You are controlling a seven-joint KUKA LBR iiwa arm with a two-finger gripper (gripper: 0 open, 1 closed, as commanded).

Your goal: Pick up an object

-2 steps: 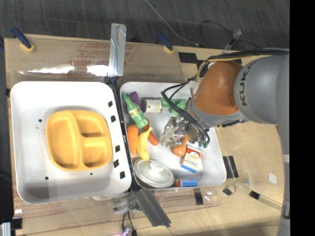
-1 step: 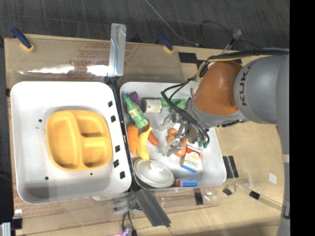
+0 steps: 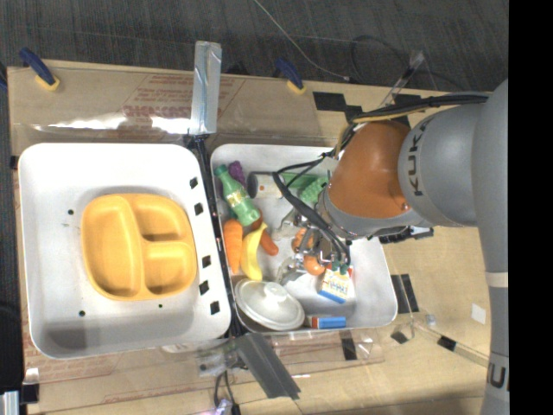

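A: What is noted nearest the lower edge?

B: A grey strip (image 3: 266, 366) is seen lying aslant on the surface (image 3: 432, 258), just below the two bins. In the right bin (image 3: 380, 275), at its near wall, a white lidded bowl (image 3: 270, 304) is recorded, with a small red-and-blue tube (image 3: 327, 322) just beside it to the right.

A: And farther in?

B: A white carton with blue print (image 3: 336, 286) is logged beside the bowl, and a yellow banana (image 3: 251, 253) stands against an orange carrot (image 3: 233, 244) along the left wall. A small orange piece (image 3: 270, 245) lies next to the banana. Beyond these, a green bottle (image 3: 237, 199) is tilted toward the far left corner.

A: The tool?

B: The tool (image 3: 311, 253) is seen low in the middle of the right bin, under the orange band (image 3: 367, 175) of the grey arm (image 3: 454, 167). Its fingers are lost among cables and clutter (it cannot be told how far they are open, nor whether anything is held). The carton and the orange piece are nearest it.

A: The left bin?

B: A yellow divided tray (image 3: 138, 242) is recorded in the middle of the left bin (image 3: 47, 188). At the far edge, blue clamps (image 3: 40, 67) are noted on the cardboard (image 3: 130, 98).
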